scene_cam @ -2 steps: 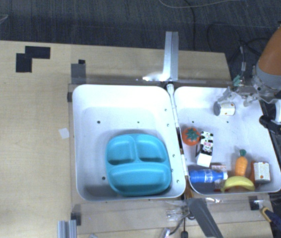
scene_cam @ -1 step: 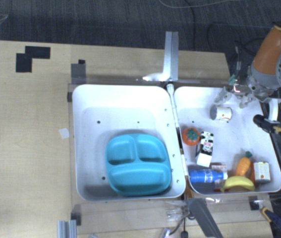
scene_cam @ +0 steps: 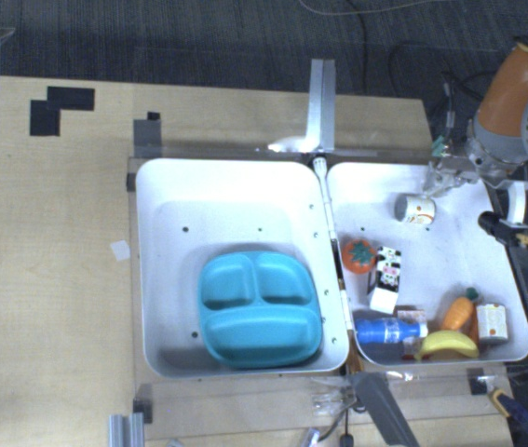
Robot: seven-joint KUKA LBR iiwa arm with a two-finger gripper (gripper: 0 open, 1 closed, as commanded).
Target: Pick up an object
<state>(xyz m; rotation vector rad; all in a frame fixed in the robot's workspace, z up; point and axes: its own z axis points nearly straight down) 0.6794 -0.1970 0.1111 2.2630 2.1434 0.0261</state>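
The left bin (scene_cam: 166,250) held one thing, a blue divided tray (scene_cam: 260,308) that lay flat on its floor toward the near side, its two small compartments on the far half and its one long compartment on the near half. A metal divider bar (scene_cam: 322,110) stood at the far end of the seam between the two bins.

The right bin (scene_cam: 450,259) held the loose objects. Just right of the seam lay a small red ball with a green top (scene_cam: 359,255). Beside it to the right was a white box with dark markings (scene_cam: 386,278), lying lengthwise from far to near. Nearer, against the near wall, lay a blue bottle with a white cap end (scene_cam: 389,330) on its side. To its right a yellow banana (scene_cam: 449,345) rested along the near wall, touching or almost touching the bottle. Just beyond the banana stood an orange carrot with a green tip (scene_cam: 459,312), and at its right a small white carton (scene_cam: 492,321) sat in the near right corner.

Toward the far side of this bin a small white cup (scene_cam: 417,210) lay on its side, well apart from the others. The gripper (scene_cam: 450,177) hung over the far right corner, just beyond and right of that cup; whether its jaws were apart or together could not be told, and nothing showed between them.
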